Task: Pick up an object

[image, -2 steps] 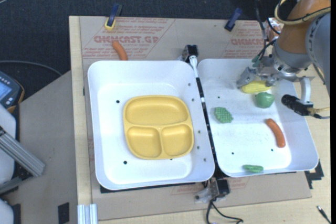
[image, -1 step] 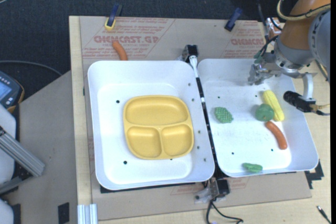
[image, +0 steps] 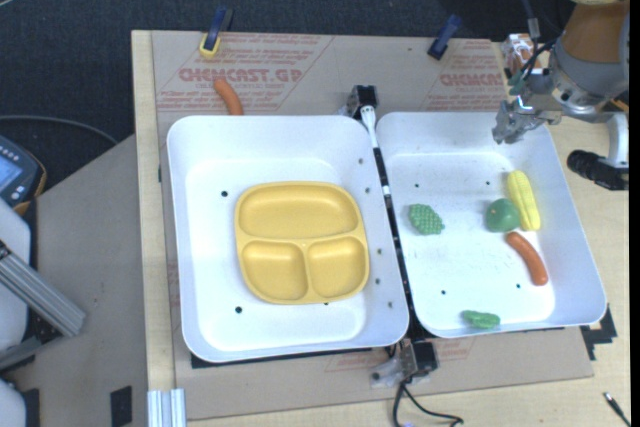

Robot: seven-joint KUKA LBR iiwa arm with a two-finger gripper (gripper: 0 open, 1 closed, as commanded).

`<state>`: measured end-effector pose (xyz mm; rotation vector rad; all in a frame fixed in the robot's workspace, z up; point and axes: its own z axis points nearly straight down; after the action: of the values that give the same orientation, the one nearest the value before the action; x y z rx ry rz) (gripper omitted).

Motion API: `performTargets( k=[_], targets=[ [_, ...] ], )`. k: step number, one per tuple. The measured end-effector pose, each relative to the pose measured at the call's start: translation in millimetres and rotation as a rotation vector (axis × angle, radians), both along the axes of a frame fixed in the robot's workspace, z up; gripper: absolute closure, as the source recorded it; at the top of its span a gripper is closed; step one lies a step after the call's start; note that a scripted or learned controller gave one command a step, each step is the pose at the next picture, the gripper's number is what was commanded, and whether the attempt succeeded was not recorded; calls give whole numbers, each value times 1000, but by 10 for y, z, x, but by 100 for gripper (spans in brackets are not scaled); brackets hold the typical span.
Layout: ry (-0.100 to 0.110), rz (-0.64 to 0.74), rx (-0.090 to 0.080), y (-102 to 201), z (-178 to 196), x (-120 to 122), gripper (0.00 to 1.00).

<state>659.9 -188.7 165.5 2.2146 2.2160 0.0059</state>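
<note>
Objects for picking lie scattered in the right bin (image: 570,215): a yellow corn cob (image: 522,199) touching a green vegetable (image: 502,215), an orange sausage (image: 528,257) just below them, a green knobbly piece (image: 425,219) nearer the divider and a small green pod (image: 480,319) by the front wall. The gripper (image: 512,127) hangs over the bin's far edge, near the corn cob but apart from it (whether its jaws are open or closed cannot be made out, and nothing is seen between them). The left bin (image: 190,215) holds a yellow divided tray (image: 300,241). Judging by this, no pick has been made; choosing, descending, gripping and lifting all remain
</note>
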Motion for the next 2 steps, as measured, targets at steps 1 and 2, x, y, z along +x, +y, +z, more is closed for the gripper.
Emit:
performTargets(
  k=[1, 2],
  targets=[
    [0, 1, 0, -4, 548, 16, 100],
    [10, 3, 5, 387, 628, -192, 100]
  ],
)
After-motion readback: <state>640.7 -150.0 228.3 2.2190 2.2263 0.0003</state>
